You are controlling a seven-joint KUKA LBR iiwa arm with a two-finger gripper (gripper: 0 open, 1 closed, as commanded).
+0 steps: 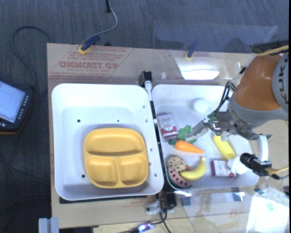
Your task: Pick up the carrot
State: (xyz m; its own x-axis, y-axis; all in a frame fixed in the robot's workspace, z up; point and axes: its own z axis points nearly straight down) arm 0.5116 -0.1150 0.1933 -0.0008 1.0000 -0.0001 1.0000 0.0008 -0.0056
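Since the carrot [189, 147] lies mid right bin [184, 92], green top toward the left, tip pointing right and slightly down, the gripper [202, 126] sits just above and right of it, fingers slightly parted, holding nothing. Long axis runs roughly left-right. Crowded spot (tight): broccoli [184, 132] touches the leafy end, red carton [167, 125] just left, banana [196, 171] and watermelon slice [176, 174] below, corn [224, 146] right. Little open room beside the carrot on the counter side; descent looks like the next need.
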